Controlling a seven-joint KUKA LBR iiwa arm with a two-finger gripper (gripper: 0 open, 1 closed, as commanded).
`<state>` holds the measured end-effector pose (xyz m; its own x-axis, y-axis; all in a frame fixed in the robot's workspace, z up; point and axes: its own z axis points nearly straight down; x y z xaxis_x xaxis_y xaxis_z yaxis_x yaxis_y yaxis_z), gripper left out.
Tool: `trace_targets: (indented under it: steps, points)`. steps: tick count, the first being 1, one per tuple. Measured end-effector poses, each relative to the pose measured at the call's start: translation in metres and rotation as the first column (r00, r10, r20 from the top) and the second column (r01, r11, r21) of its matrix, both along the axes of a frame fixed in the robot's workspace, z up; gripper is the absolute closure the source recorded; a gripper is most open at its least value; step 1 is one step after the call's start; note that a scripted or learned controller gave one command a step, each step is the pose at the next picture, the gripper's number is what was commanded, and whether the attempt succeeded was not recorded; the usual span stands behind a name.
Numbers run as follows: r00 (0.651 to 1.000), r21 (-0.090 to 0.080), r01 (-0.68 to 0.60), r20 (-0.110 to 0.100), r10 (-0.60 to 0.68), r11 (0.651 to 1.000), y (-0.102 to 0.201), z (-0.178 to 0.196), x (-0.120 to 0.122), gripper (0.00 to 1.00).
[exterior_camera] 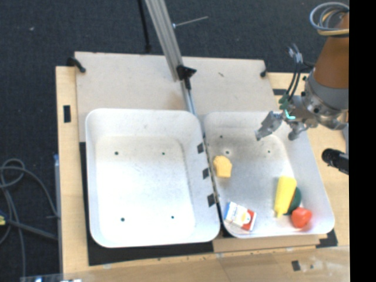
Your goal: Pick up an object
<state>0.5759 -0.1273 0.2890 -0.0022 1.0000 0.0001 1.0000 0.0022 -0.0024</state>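
Observation:
My gripper (281, 129) hangs over the back of the right bin (258, 157), fingers spread apart and nothing between them. Below it in the right bin lie a pale yellow chunk (222, 167) near the left wall, a yellow corn cob (285, 195) with a dark green piece (295, 197) at its side, a red tomato-like ball (301, 217) at the front right, and a small red and white carton (240, 217) at the front. The gripper is well above and behind all of them, touching none.
The left bin (147, 175) sits beside the right one. A slanted metal pole (167, 37) rises from the bench behind the bins. Cables lie on the dark floor at left. The wooden bench edge runs along the front.

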Motion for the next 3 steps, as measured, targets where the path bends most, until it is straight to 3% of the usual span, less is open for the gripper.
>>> trace_targets:
  steps: [1, 3]
  points:
    - [1.000, 0.000, 0.001, 0.005, -0.001, 1.000, 0.000, 0.002, 0.001, 0.00]
    - [1.000, -0.002, 0.004, -0.001, -0.004, 1.000, -0.018, -0.088, 0.002, 0.00]
